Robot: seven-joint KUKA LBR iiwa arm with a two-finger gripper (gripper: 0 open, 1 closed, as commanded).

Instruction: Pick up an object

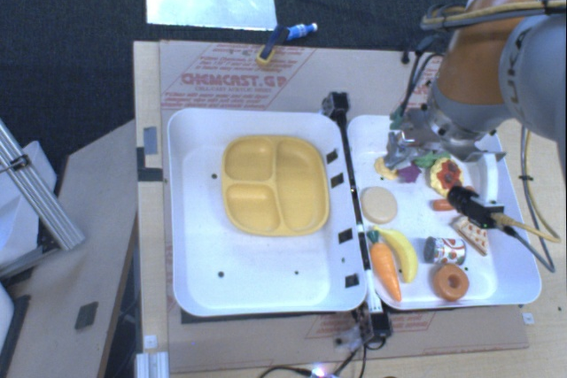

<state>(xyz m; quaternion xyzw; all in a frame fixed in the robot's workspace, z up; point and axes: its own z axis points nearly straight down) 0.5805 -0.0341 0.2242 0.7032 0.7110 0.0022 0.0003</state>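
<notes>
My gripper (399, 157) hangs low over the back of the right bin (523, 279), just above a small yellow piece (386, 165) and a purple piece (408, 174). A green and red-yellow toy (443, 173) lies right beside it. Nearer the front lie a tan round cookie (380, 205), a banana (403, 250), a carrot (384, 271), a small can (445, 250), a brown doughnut (451, 282) and a pizza slice (469, 235). I see nothing clearly between the fingers.
The left bin (190, 279) holds a yellow divided plate (273, 185). A black divider strip (348, 190) runs between the bins. A blue-and-yellow marker (285, 35) lies on the cardboard behind them.
</notes>
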